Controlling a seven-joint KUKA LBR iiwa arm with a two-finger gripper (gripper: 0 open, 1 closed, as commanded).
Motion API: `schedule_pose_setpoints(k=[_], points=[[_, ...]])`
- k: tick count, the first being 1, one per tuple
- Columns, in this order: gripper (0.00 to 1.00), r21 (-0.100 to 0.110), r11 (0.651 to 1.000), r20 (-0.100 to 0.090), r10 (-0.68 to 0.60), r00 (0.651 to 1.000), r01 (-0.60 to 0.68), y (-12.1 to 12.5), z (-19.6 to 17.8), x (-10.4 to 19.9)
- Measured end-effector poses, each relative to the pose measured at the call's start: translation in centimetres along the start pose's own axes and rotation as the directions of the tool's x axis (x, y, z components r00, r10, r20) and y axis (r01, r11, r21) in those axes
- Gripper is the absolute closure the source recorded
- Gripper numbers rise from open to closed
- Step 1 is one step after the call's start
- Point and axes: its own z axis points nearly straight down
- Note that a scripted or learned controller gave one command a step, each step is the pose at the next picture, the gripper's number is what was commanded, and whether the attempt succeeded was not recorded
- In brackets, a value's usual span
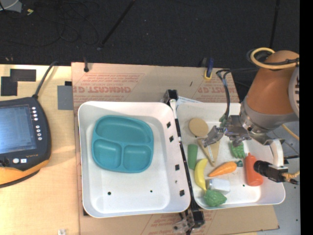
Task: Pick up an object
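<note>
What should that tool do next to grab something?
Probably lower straight down: the tool hangs over the right bin, above a tan wedge-shaped piece beside the banana, with nothing seen in it yet.

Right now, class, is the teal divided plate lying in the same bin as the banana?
No. The teal divided plate lies in the left bin, while the banana lies in the right bin.

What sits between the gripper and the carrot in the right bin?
Nothing visible. The gripper hovers over the right bin near the tan disc, and the carrot lies just below it, uncovered. The banana lies beside the carrot, to the left, not over it.
</note>
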Motion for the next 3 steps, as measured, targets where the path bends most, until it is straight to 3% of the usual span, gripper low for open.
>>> schedule_pose_setpoints(k=[1, 2, 3], points=[[0.00, 0.000, 1.000, 0.002, 0.004, 1.000, -0.004, -0.7, 14.1, -4.8], [1.00, -0.001, 1.000, 0.000, 0.008, 1.000, -0.008, -0.6, 12.5, -4.8], [1.00, -0.010, 1.000, -0.003, -0.009, 1.000, 0.009, -1.2, 3.0, 3.6]])
